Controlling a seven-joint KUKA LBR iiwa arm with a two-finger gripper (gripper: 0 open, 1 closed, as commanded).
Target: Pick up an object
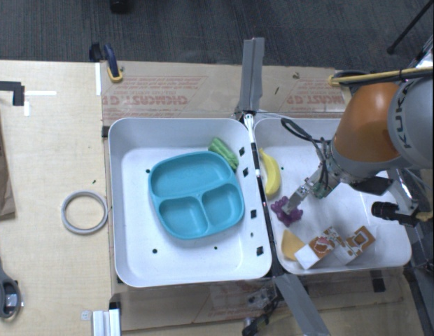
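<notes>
We see the hand [295, 201] low in the right bin [385, 257], its tip down at the purple grapes [285, 211]; we cannot tell whether it pinches them. The arm [371, 128], grey with an orange band, comes in from the right above it. Beside the grapes, toward the divider between the bins, lies a banana [271, 173]. In front of the grapes sits a yellow wedge [292, 243], and touching it a small printed box [336, 246]. Across the divider, the left bin [126, 208] holds a blue tray [196, 194] with three compartments, and a green thing [224, 152] rests at its far edge. Well to the left of the bins, a tape ring [84, 211] lies on the counter [42, 152].
</notes>
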